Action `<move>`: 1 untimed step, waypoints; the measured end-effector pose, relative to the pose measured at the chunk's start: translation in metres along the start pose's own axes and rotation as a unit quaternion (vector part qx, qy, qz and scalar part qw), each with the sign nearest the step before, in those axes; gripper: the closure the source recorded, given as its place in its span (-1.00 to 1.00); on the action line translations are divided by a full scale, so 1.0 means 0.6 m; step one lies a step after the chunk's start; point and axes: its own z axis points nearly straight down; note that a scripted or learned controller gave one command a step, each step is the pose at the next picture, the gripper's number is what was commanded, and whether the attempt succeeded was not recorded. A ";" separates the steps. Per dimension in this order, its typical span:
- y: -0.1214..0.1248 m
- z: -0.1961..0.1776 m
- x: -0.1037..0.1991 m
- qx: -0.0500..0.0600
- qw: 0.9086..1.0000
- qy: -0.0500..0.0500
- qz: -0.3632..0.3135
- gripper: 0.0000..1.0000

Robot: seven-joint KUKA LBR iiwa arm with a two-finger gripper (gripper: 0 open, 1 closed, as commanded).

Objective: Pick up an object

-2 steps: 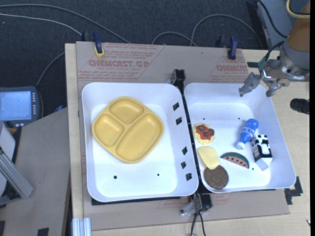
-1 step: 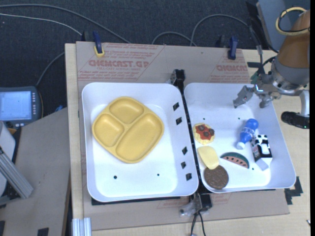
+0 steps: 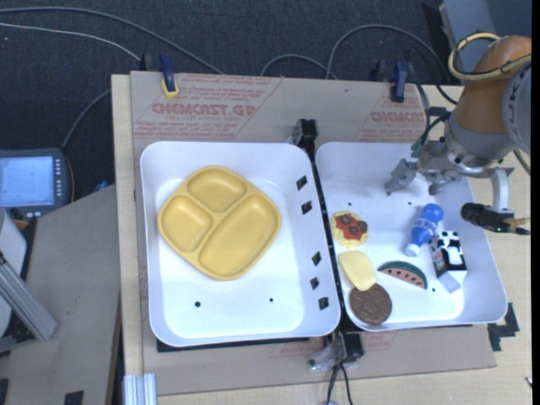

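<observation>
An object has yet to be picked up, as far as can be judged: every candidate is seen lying on a bin floor and nothing is seen between the gripper's fingers. At the left of the frame, the left bin (image 3: 160,251) is occupied by a yellow divided plate (image 3: 219,222), which lies flat near its middle. Past the black divider, the right bin (image 3: 363,163) is seen to hold the small items, gathered in its lower half: a pizza slice toy (image 3: 349,228) just beside the divider, a pale yellow piece (image 3: 358,269) below it, a brown round cookie (image 3: 370,305) touching that piece at the lower edge, a watermelon slice (image 3: 403,274) to their right, a blue bottle (image 3: 423,227) lying tilted above it, and a black-and-white carton (image 3: 448,255) near the right wall. At the upper right of the frame, the gripper (image 3: 403,178) is held above the bare upper part of the right bin, its fingers spread apart and clamped on nothing, well apart from the toys. The reach, the descent, the closing and the lift are all judged to be left; the blue bottle is the nearest item.
</observation>
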 end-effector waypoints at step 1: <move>-0.001 0.065 0.001 0.000 1.000 0.000 0.000 -1.00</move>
